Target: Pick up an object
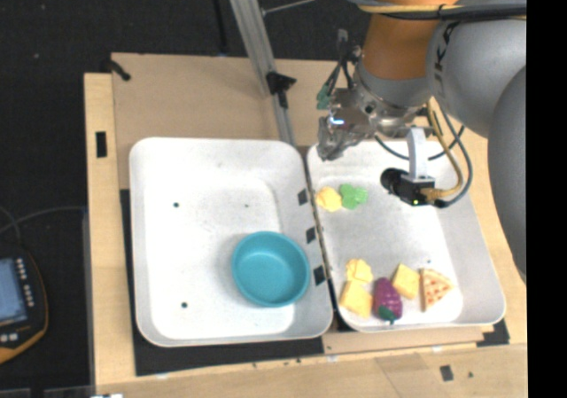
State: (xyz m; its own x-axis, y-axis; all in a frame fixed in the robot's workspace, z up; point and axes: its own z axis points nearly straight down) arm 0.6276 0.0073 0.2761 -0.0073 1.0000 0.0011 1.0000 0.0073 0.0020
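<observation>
We are seeing a blue bowl [269, 269] lying in the left bin [177, 176]. In the right bin [469, 250], a yellow piece [329, 199] and green piece [353, 196] are sitting just below the gripper [330, 144], which is hovering over the bin's far left corner; other toy foods [390, 290] are clustering along the near edge.
</observation>
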